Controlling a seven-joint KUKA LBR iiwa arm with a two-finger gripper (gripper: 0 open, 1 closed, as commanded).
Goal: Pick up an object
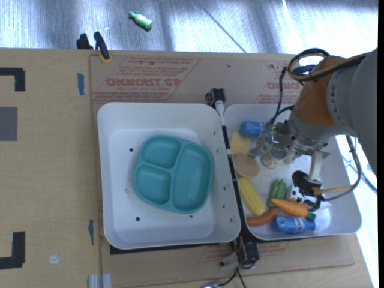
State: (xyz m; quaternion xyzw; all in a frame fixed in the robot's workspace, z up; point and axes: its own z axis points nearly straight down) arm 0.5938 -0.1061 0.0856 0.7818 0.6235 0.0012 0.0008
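My gripper (275,150) is low inside the right bin (345,221), near its back left part. Just left of it lie a blue toy (251,128), a pale yellow piece (239,143) and a tan round piece (246,167). Toward the front of that bin lie a corn cob (251,195), green beans (277,189), an orange carrot (290,207), a reddish sausage (260,219), a blue bottle (292,224) and a black-and-white toy (303,191). The wrist hides whatever lies right under the gripper.
The left bin (114,161) holds a teal divided plate (174,174). A black clamp (215,96) sits where the two bins meet at the back. The grey arm with its orange band (315,104) and cables crosses the right bin's back right corner.
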